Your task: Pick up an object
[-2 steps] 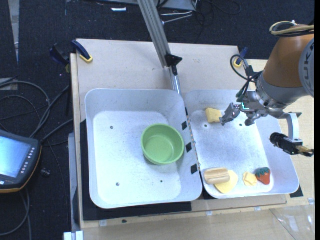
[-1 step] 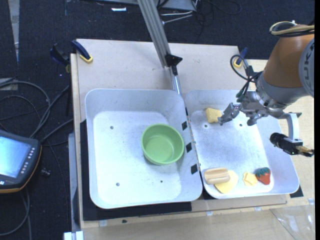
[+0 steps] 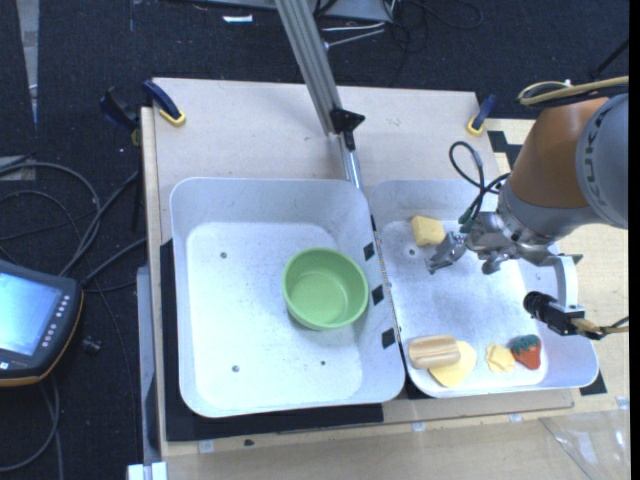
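My gripper [image 3: 446, 252] hovers over the right bin [image 3: 480, 298], pointing left, open with nothing between its fingers. A yellow chunk [image 3: 428, 230] lies just up and left of it, close to the fingertips but apart from them. Along the right bin's front edge lie a tan bun-like piece [image 3: 432, 349] resting on a yellow wedge [image 3: 456, 369], a small yellow piece [image 3: 500, 358] and a red strawberry toy [image 3: 527, 352]. A green bowl [image 3: 324, 288] stands upright in the left bin [image 3: 220, 298].
The grey arm with its orange band [image 3: 565, 158] comes in from the right over the right bin's far corner. A slanted metal pole [image 3: 310, 53] descends to the bins' rear divide. Blue-yellow clamps [image 3: 165, 103] grip the bench's back corners.
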{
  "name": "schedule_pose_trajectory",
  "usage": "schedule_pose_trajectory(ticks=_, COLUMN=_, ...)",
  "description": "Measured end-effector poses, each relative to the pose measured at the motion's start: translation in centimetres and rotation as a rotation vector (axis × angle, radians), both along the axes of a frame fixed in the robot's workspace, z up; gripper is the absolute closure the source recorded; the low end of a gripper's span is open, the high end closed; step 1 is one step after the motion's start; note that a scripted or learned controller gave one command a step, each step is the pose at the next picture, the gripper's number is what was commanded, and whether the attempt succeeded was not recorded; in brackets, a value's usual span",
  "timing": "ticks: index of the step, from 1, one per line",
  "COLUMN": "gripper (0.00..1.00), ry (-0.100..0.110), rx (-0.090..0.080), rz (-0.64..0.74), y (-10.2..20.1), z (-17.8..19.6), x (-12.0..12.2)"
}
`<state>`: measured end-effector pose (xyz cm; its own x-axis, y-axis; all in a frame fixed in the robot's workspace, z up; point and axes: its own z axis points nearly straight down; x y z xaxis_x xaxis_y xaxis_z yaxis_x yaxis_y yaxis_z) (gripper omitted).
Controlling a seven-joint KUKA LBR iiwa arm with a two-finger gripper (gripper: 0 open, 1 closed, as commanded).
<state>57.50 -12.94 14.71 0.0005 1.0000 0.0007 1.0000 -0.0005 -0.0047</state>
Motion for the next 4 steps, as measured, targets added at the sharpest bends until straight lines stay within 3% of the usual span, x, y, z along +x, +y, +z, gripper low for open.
schedule_pose_trajectory(ticks=1, gripper=0.00, ry=0.000, rx=0.000, rz=0.001, y=0.0, z=-5.3, x=-0.1)
schedule_pose_trajectory(ticks=2, gripper=1.00, ry=-0.005, rx=0.000, rz=0.000, y=0.0, z=-4.0, x=0.0)
schedule_pose_trajectory(ticks=4, gripper=1.00, ry=-0.007, rx=-0.001, rz=0.001, y=0.5, z=4.8, x=1.2)
